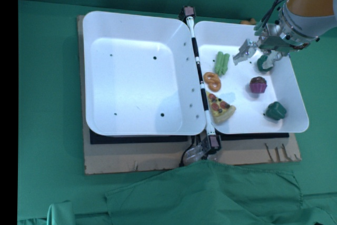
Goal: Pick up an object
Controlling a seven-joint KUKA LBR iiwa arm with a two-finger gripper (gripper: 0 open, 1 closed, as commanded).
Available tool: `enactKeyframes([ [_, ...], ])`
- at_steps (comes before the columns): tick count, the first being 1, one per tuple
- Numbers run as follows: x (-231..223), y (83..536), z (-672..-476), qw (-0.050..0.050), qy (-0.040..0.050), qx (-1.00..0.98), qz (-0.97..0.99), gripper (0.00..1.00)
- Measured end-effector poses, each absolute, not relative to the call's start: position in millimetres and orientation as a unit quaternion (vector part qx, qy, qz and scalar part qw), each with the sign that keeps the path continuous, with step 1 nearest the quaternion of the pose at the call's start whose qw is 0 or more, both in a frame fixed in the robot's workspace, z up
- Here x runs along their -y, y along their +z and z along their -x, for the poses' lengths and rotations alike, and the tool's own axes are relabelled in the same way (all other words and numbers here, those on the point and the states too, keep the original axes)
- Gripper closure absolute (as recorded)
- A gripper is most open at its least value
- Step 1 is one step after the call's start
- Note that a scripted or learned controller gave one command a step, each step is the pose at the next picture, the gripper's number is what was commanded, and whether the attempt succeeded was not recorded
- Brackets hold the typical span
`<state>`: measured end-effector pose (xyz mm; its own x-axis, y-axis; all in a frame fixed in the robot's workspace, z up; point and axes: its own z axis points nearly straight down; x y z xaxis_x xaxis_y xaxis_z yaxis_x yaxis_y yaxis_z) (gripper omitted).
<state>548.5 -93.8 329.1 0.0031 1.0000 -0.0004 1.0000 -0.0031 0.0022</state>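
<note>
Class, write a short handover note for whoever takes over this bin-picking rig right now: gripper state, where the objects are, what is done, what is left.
Gripper: open, over the back of the right bin, holding nothing.
Objects, all in the right bin: green pods, pretzel, pizza slice, purple cupcake, green pepper, and a teal item partly hidden beside the gripper.
Left bin: holds no toys.
Done: arm is positioned over the right bin.
Left: close on one object and lift it.
</note>
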Motion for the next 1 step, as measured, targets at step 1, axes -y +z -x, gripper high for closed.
enactKeyframes([
  [1,94.3,251.5,-589.7,-0.001,-0.0012,-0.706,-0.708,0.00],
])
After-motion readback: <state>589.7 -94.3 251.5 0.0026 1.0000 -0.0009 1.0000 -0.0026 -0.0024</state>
